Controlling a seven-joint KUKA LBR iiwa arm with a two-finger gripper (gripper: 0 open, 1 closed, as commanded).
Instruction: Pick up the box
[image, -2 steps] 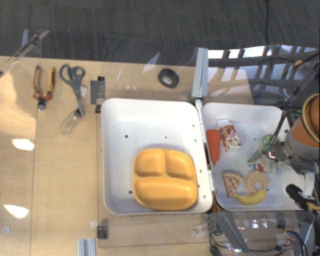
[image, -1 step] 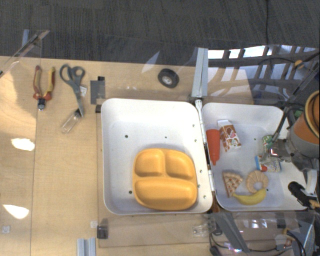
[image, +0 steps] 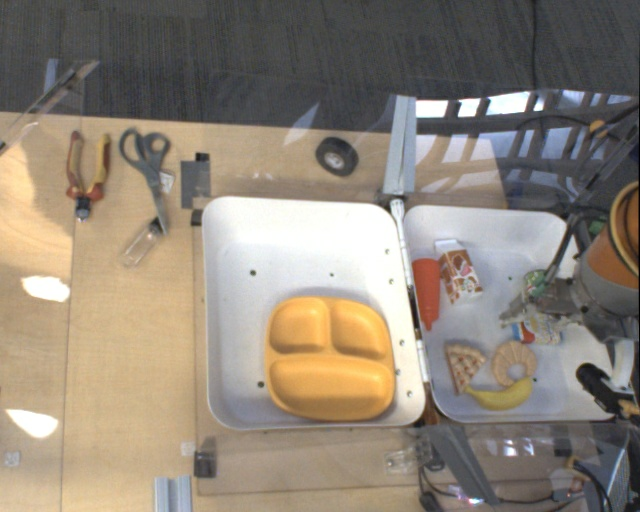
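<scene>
My gripper (image: 535, 300) hovers low in the right bin (image: 500, 222), and I cannot tell how it is set. The box (image: 458, 272) lies well apart to its left, just beside the carrot (image: 427, 292) — I could grab the donut (image: 516, 362) below instead, or nudge the carrot.

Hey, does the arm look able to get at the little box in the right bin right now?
Probably yes. The box lies uncovered near the right bin's left wall, with the carrot close beside it. The hand hovers to its right, with bare bin floor between them.
</scene>
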